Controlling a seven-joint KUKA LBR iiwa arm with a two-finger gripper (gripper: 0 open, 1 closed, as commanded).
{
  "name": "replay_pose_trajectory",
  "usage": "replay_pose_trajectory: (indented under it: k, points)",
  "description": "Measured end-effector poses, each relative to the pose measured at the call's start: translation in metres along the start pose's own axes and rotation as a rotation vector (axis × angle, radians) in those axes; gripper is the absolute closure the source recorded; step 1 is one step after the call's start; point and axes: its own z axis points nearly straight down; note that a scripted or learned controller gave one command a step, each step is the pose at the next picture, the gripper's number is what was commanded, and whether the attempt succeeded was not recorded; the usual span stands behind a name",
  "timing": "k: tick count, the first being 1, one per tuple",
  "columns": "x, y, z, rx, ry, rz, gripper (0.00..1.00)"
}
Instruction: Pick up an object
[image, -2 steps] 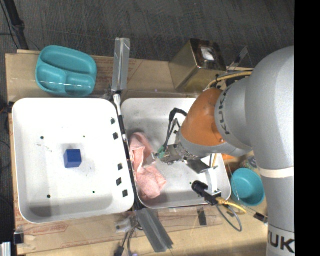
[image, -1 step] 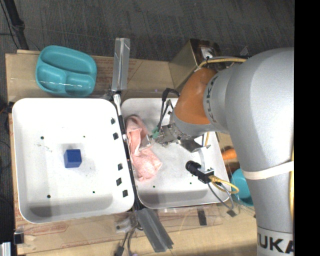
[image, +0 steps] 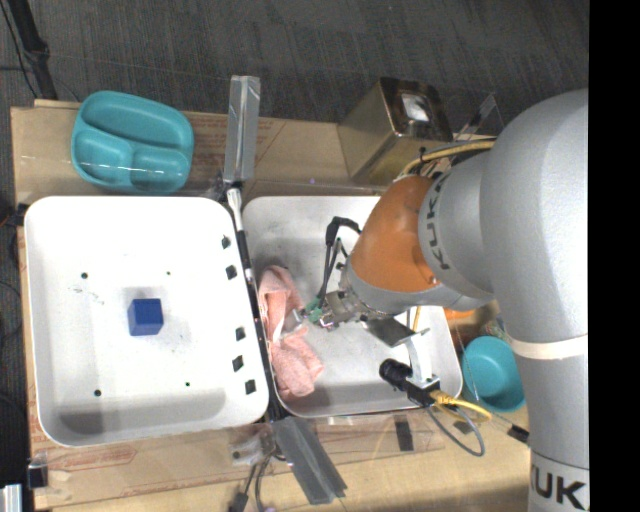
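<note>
A pink crumpled cloth-like object (image: 283, 335) lies along the left wall of the right bin (image: 300, 215). A small blue cube (image: 146, 316) sits alone near the middle of the left bin (image: 60, 230). My gripper (image: 312, 316) hangs low in the right bin, right beside the pink object's right edge, under the orange band (image: 395, 245) of the arm. The arm's body covers much of the right bin.
A teal moulded tray (image: 132, 140) rests on the bench beyond the left bin. A teal bowl (image: 492, 372) stands right of the right bin, with an orange item partly hidden above it. A tan box (image: 395, 125) sits behind the bins.
</note>
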Motion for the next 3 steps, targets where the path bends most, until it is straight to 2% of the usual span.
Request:
replay_pose_trajectory:
  k: [1,2,3]
  points:
    - [0.001,0.002,-0.011,-0.002,0.002,-0.007,1.0]
    - [0.001,0.002,-0.011,-0.002,0.001,-0.007,0.0]
    - [-0.036,0.064,0.001,0.001,0.003,-0.014,0.0]
